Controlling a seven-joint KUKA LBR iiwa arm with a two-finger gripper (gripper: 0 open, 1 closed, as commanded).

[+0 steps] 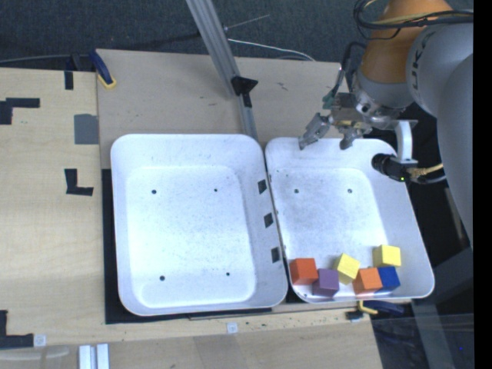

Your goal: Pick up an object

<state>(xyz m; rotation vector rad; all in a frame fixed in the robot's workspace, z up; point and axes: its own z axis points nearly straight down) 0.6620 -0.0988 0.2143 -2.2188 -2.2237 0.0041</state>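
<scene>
My gripper (329, 135) hangs open over the far rim of the right bin (330, 198), with nothing between its fingers. Several small blocks lie along that bin's near edge: an orange block (303, 270), a purple block (327, 281), a yellow block (347, 266), a second orange block (367, 280), a blue block (388, 277) and another yellow block (387, 254). All of them sit well below the gripper in the view, across the bin's bare floor.
The left bin (188, 221) lies beside the right one, its rim touching it. A slanted metal rail (219, 44) runs across the bench behind the bins. A black cable connector (388, 166) juts over the right bin's far right corner.
</scene>
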